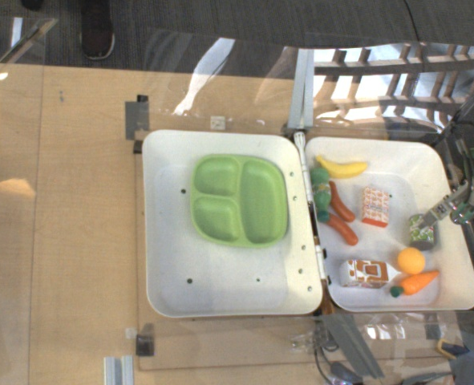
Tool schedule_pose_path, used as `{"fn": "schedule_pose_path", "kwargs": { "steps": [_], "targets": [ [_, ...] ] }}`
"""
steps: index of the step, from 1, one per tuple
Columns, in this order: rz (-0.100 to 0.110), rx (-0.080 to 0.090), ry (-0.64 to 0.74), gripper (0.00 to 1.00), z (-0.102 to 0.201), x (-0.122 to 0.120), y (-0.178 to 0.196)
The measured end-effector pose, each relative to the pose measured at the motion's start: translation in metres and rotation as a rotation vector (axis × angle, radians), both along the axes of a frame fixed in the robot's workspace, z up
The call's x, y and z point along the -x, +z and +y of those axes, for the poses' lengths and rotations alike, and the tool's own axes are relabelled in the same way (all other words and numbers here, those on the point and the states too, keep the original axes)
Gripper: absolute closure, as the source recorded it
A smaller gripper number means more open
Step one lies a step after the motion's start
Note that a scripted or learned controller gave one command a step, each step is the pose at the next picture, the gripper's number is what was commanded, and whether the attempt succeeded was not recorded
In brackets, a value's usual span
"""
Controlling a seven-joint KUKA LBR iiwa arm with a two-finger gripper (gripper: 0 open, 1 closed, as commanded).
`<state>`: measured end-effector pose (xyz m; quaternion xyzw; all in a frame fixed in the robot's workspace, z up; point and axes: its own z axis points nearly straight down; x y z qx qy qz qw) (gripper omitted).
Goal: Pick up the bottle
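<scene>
The gripper point(434, 216) sits at a small green block point(421, 231) in the right bin point(429, 157) - its opening cannot be told. The bottle point(367, 273) - seemingly the white, brown-patterned one - lies sideways near the front, beside the orange point(411, 260).

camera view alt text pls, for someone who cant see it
Two white bins side by side: the left bin holds a green divided plate, and the right bin holds toy food including a banana and a carrot. The robot's hand reaches in from the right edge.
</scene>
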<state>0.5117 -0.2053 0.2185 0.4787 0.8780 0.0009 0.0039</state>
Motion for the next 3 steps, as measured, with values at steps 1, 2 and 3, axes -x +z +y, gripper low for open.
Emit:
{"fn": "schedule_pose_path", "kwargs": {
  "steps": [1, 2, 3],
  "targets": [
    [-0.001, -0.001, -0.195, 1.00, 0.039, -0.077, 0.024],
    [0.001, 0.001, 0.146, 1.00, 0.000, 0.001, 0.001],
    [-0.007, 0.004, 0.151, 1.00, 0.000, -0.003, 0.012]
  ]
}}
